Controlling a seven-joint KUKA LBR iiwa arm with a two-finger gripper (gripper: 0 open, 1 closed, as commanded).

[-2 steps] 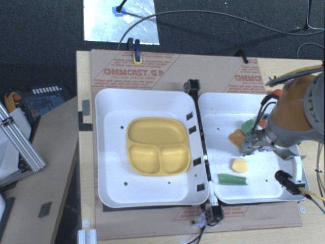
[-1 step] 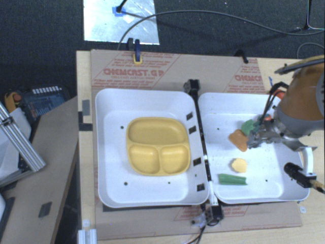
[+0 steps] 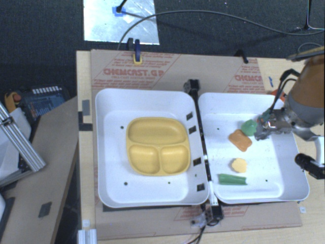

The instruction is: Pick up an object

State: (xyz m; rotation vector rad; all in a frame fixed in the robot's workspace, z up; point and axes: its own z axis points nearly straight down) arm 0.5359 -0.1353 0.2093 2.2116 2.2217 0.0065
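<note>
The green object [image 3: 249, 127] is taken as the likely pick target, since it lies closest to the tool [image 3: 264, 128]. It is located in the right bin [image 3: 287, 187], toward that bin's far side, and is seen touching or just beside the tool on the tool's left. Only part of its surface is shown; its long axis cannot be judged from this view.

Whether the tool is apart, together, or clamped on the green object cannot be told: the tip is blurred and partly masked by the wrist. No grasp is therefore recorded.

Relative to the green object, the orange block [image 3: 240, 140] is placed just beside it, nearer the camera and slightly left, its long axis running diagonally. The yellow piece [image 3: 239, 165] is set farther toward the near edge, and the green stick [image 3: 232, 179] lies beyond that, near the bin's front wall, its long axis roughly parallel to that wall.

Further left of the green object, past the divider, the left bin [image 3: 109, 187] is seen carrying a yellow compartment tray [image 3: 156, 145]. Both bins are borne by the worktop [image 3: 167, 67].

Judgement: the coming move turns on the short leftward offset from tool to green object; the orange block is close enough to be disturbed if closure is attempted off-centre.
</note>
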